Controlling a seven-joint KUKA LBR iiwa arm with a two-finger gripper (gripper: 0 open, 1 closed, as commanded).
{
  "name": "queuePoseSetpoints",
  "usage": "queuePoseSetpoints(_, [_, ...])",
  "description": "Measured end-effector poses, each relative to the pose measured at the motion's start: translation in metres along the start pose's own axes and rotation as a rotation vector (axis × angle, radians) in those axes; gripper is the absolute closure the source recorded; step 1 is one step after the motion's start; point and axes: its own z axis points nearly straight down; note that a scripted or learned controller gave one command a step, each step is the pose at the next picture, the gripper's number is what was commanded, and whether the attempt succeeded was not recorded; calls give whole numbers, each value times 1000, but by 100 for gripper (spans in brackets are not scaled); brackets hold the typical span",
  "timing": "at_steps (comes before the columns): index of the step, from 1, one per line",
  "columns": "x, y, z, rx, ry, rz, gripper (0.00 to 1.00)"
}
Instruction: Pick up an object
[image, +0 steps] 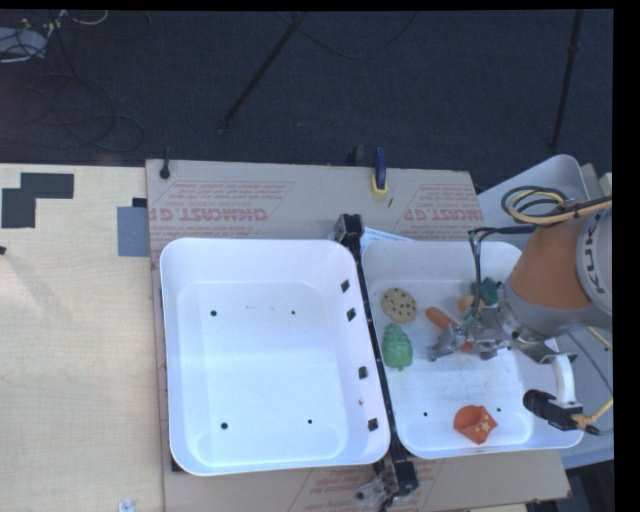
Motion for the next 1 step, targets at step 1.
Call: queuePoseSetpoints(1, [-46, 23, -97, -10, -15, 1, 0])
